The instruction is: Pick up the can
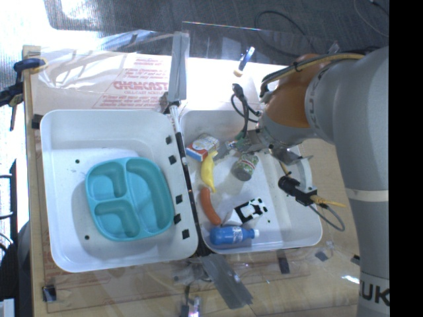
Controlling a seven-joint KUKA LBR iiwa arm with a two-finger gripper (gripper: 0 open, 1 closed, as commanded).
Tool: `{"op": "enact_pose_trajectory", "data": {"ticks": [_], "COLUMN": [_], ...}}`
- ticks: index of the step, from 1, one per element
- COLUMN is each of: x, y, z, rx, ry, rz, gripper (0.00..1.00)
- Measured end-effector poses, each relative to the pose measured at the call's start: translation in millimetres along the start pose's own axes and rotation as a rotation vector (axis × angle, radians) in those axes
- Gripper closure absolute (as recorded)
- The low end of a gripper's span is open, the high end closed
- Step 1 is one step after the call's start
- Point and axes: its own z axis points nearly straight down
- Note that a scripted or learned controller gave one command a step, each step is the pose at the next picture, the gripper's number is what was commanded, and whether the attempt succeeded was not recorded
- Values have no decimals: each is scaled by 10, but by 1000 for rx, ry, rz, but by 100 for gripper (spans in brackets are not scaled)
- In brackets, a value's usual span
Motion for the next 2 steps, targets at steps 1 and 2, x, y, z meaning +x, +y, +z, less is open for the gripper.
{"op": "enact_pose_trajectory", "data": {"ticks": [1,2], "x": [-253,128], "y": [-452,-210], "z": [-1390,353], "rx": [28,22], "ry": [16,26], "rz": [-5,-695], "gripper": [0,0]}}
